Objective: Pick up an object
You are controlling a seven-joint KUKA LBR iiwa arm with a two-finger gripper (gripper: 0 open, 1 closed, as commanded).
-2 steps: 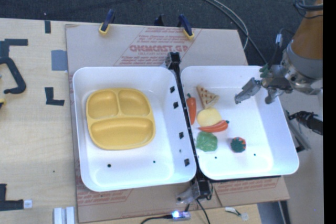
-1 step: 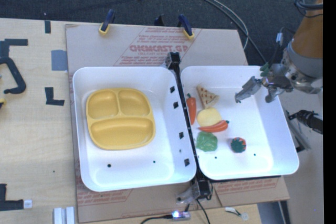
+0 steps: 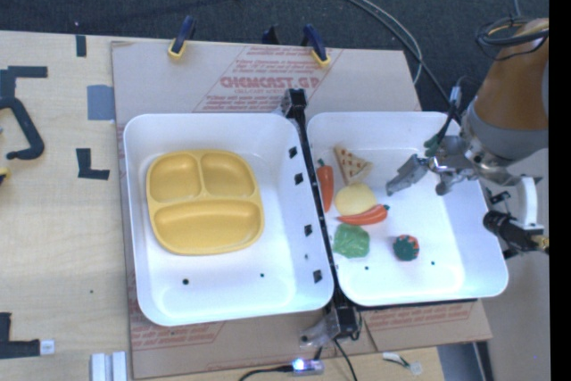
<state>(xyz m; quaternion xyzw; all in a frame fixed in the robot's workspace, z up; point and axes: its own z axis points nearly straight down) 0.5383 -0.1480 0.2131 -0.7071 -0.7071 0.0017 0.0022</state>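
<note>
Five toy foods (image 3: pixel 357 205), gripper (image 3: pixel 421 176) beside

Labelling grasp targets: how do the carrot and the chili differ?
The carrot stands lengthwise along the divider, against the bin wall; the chili lies crosswise under the yellow piece. The carrot looks straight, the chili slightly curved. Both are orange-red, slim, in the right bin.

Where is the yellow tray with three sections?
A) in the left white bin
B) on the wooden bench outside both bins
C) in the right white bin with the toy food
A: the yellow tray lies in the left white bin, while the toy food, such as the green piece, sits in the right white bin.
</note>
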